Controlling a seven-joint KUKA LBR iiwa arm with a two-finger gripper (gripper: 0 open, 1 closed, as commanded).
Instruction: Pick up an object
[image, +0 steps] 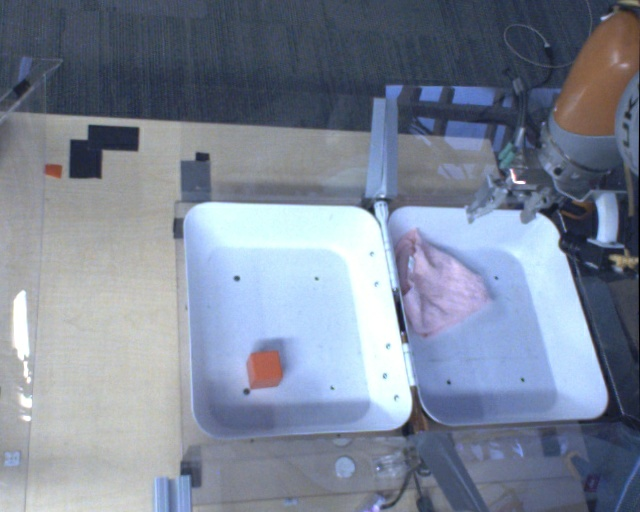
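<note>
A crumpled pink cloth (438, 284) lies in the right bin (560, 390), against its left wall. A small orange block (265, 369) rests on the floor of the left bin (290, 250), toward its front left. My gripper (505, 205) hangs over the back rim of the right bin, up and to the right of the cloth and apart from it. Its two fingers are spread and nothing sits between them.
A metal post (379, 150) stands at the back between the two bins. Black patches (100, 148) and a small orange marker (53, 171) lie on the bench at the far left. Cables and a frame sit behind the right bin.
</note>
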